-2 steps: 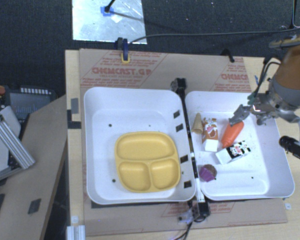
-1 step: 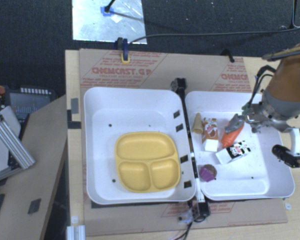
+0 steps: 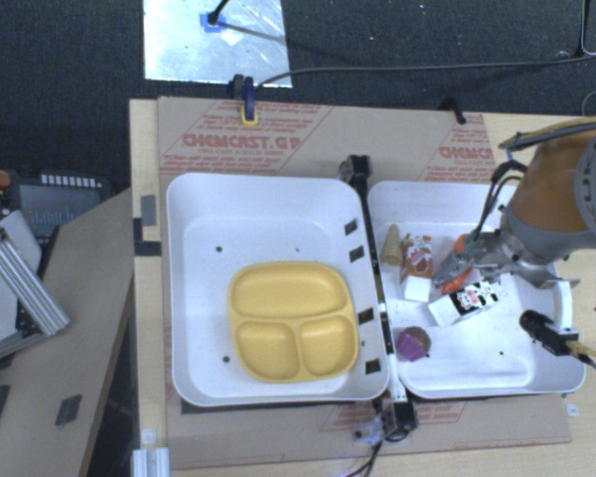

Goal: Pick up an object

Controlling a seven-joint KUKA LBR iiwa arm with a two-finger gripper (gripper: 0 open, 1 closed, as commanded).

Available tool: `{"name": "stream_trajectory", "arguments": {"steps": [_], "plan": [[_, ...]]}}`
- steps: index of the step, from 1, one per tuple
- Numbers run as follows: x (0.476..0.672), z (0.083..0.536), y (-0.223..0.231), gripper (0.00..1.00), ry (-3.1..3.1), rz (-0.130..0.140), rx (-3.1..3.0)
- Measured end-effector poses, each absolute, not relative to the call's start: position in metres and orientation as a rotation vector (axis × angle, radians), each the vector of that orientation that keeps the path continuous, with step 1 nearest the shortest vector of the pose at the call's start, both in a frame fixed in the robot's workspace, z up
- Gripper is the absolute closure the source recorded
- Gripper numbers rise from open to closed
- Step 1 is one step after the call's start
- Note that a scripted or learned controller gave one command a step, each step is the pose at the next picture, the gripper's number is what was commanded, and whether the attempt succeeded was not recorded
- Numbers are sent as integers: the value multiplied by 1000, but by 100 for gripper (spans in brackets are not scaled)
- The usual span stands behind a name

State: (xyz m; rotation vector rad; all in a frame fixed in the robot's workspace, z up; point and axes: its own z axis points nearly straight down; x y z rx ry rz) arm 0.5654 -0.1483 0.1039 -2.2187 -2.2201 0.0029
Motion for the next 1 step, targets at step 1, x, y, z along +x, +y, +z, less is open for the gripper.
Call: {"name": "stream_trajectory", "arguments": {"steps": [1], "plan": [[568,118,-149,100,-2225,-2,-2223]]}}
